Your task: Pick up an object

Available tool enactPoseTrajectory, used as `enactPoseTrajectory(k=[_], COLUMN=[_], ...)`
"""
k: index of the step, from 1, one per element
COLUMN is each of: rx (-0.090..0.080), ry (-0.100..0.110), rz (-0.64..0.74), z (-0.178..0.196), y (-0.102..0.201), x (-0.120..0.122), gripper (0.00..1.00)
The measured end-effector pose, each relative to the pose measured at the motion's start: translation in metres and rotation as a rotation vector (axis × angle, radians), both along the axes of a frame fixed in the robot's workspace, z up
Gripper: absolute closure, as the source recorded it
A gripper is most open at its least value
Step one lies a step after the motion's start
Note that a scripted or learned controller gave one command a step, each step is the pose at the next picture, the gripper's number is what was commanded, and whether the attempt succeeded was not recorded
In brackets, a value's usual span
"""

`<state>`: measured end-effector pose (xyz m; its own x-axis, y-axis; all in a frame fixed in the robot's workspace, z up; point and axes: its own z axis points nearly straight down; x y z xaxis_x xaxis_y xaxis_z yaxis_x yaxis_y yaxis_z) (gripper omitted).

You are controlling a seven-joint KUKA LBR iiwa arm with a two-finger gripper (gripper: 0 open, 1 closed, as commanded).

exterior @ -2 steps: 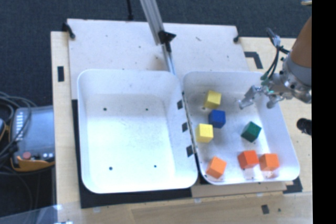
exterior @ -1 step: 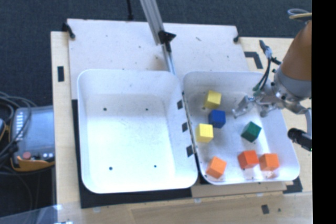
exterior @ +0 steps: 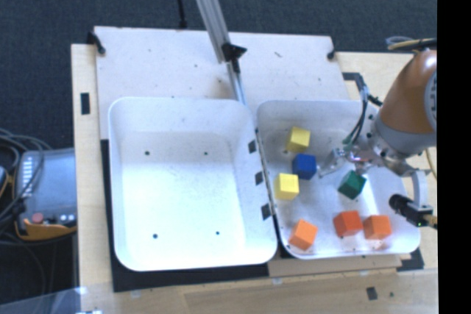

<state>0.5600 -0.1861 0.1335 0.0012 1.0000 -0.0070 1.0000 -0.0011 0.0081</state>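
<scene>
The right bin (exterior: 324, 114) holds several cubes. Two yellow cubes (exterior: 299, 138) (exterior: 287, 186) lie toward its left side, with a blue cube (exterior: 305, 165) between them. Three orange cubes (exterior: 302, 234) (exterior: 347, 223) (exterior: 377, 227) sit along the near edge. A green cube (exterior: 352, 184) lies tilted near the middle right. My gripper (exterior: 347, 158) hangs low in the right bin, just beyond the green cube and to the right of the blue one. The arm's orange band (exterior: 409, 95) reaches in from the right.
The left bin (exterior: 125, 121) stands beside the right one. A slanted aluminium bar (exterior: 210, 4) rises from the back between the two bins. A grey device with cables (exterior: 44, 191) sits left of the bench.
</scene>
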Motion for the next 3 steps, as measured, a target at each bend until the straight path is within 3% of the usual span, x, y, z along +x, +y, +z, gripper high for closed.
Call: enactPoseTrajectory(k=[1, 2, 3], rx=[0.005, 0.006, 0.004], ry=[0.005, 0.003, 0.002], rz=[-0.001, -0.007, 0.0], z=[-0.014, -0.005, 0.042], y=[0.0, -0.001, -0.008], x=[0.0, 0.0, 0.007], gripper=[0.0, 1.0, 1.0])
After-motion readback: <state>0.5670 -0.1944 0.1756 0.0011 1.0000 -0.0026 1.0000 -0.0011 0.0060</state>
